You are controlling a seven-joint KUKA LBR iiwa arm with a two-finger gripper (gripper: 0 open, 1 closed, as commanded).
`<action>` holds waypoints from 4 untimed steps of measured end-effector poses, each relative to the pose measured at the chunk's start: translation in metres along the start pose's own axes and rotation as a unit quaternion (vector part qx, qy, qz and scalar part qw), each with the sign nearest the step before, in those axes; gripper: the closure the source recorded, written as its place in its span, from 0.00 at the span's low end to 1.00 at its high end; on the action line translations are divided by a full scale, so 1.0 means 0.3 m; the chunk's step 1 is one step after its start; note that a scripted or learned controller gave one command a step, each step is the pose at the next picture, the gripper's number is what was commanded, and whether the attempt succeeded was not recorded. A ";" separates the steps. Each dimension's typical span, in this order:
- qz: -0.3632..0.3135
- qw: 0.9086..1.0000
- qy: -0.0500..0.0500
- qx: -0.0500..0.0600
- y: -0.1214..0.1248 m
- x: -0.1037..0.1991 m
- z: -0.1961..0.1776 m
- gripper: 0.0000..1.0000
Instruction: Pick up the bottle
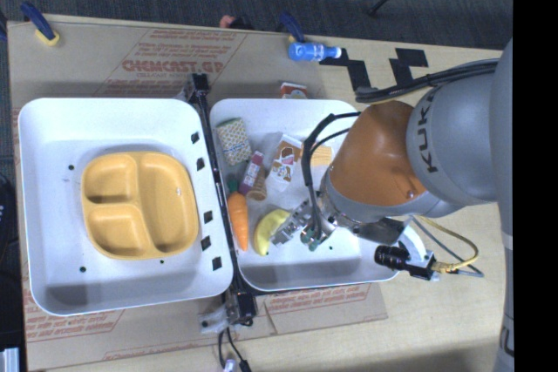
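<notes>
The bottle [255, 174] is small and brownish with a pink label. It lies in the right bin [349, 274] between a patterned can [232, 139] and a printed packet [284, 163]. My gripper [302, 233] is low in that bin, below and to the right of the bottle and a short gap away from it. It sits right beside a yellow banana [268, 230]. The arm's orange band [375, 157] covers the bin's right part. Nothing shows held in the gripper.
An orange carrot [237, 222] lies along the right bin's left wall. A yellow piece [319, 155] peeks out by the arm. The left bin [52, 274] holds a yellow divided plate [139, 203]. A blue object [309, 52] lies on the bench behind the bins.
</notes>
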State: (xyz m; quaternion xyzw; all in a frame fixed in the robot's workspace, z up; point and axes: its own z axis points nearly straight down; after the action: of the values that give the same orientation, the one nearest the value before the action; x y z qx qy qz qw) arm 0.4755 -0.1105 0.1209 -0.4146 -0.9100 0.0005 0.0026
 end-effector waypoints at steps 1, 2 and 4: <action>0.021 1.000 -0.003 -0.001 -0.177 -0.207 -0.307 1.00; -0.192 0.981 -0.001 0.000 -0.051 -0.061 -0.033 1.00; -0.259 0.966 -0.001 0.000 -0.124 -0.146 -0.073 1.00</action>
State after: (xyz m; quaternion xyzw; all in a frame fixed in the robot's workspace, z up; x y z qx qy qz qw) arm 0.4763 -0.1678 0.1427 -0.1644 -0.9864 -0.0001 0.0014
